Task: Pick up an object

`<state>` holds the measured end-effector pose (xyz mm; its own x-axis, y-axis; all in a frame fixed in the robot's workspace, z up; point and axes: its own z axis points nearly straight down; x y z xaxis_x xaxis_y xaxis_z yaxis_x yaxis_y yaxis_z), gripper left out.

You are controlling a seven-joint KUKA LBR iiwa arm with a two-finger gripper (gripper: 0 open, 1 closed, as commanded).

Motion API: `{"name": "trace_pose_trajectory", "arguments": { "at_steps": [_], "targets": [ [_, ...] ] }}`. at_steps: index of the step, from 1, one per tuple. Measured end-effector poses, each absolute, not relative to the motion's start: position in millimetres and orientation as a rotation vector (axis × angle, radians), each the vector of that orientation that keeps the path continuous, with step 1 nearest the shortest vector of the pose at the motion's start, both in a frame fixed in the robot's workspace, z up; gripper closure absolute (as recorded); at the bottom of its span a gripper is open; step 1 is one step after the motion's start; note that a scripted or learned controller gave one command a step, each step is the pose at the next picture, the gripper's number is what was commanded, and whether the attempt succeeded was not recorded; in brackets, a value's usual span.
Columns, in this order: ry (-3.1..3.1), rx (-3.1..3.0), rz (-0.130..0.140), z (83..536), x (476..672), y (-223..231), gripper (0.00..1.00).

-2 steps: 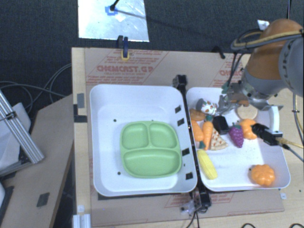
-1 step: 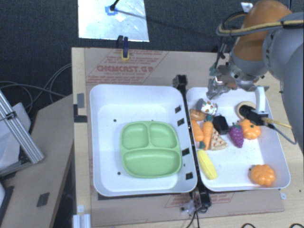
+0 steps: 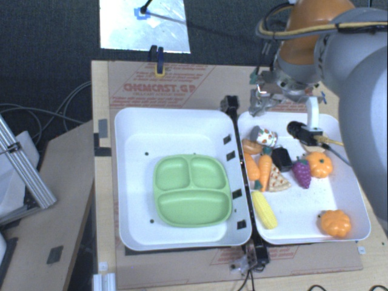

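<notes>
Gripper: gripper (image 3: 262, 105) sits at the far edge of the right bin (image 3: 351, 223), just above its back rim; cannot tell how it is set, nothing seen in it.
Arm: grey arm (image 3: 357, 71) with orange band (image 3: 312, 17) comes in from the right, over the right bin's far corner.
Right bin contents: small grey-white can (image 3: 265, 137) nearest the gripper, black block (image 3: 282, 157) beside it, carrot (image 3: 265, 168), pizza slice (image 3: 278, 180), purple grapes (image 3: 302, 171), small orange pumpkin (image 3: 319, 164), corn cob (image 3: 264, 209) toward the near rim, second orange pumpkin (image 3: 335, 222) in the near right corner.
Left bin: left bin (image 3: 133, 162) touches the right bin along one side; green divided tray (image 3: 192, 190) lies flat in its middle.
Bench: cardboard sheet (image 3: 163, 83) under both bins.
</notes>
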<state>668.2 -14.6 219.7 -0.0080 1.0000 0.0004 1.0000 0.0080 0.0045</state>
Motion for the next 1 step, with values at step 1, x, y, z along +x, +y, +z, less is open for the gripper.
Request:
{"name": "trace_pose_trajectory", "arguments": {
  "at_steps": [1],
  "targets": [
    [2.222,2.217,0.003,235.8,657.8,-18.8,1.00]
  ]
}}
